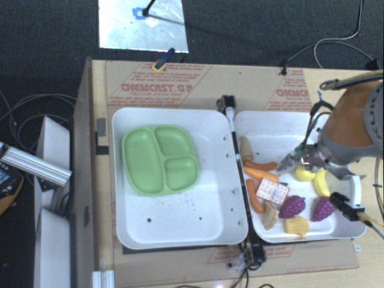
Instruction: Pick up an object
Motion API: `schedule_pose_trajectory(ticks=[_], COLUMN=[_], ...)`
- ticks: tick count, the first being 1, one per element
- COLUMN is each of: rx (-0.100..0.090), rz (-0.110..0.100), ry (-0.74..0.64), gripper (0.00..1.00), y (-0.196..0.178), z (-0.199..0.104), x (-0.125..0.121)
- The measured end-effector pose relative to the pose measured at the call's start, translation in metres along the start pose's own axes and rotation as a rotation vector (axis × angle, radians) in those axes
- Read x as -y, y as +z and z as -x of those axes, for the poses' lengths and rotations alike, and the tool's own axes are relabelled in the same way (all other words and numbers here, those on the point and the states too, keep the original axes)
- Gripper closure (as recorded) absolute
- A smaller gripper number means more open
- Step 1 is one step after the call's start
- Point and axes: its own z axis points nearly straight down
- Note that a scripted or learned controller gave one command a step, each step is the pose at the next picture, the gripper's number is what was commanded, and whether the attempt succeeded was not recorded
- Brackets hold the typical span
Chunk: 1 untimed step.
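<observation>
The right bin (270,123) holds a heap of toy food along its near half. An orange carrot (261,174) lies beside a small red-and-white box (272,191). Two purple grape bunches (292,206) (323,209) sit near the front wall, with a yellow piece (296,225) between them. A yellow banana (321,183) and a yellow lemon (305,174) lie under the wrist. My gripper (297,160) hangs low over the lemon's left side, just right of the carrots. The view does not show anything between its tips.
A green divided plate (160,159) lies in the left bin (180,227). A beige cone (246,149) rests against the right bin's left wall, with another carrot (255,198) and a beige piece (270,216) below. The grey arm (354,125) covers the bin's right side.
</observation>
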Motion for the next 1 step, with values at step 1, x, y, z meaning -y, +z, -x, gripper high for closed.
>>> schedule_pose_trajectory(ticks=[1], rx=[0.005], rz=[0.01], ry=[0.0], gripper=[0.0], y=[0.0069], z=[-0.0024], x=[0.0093])
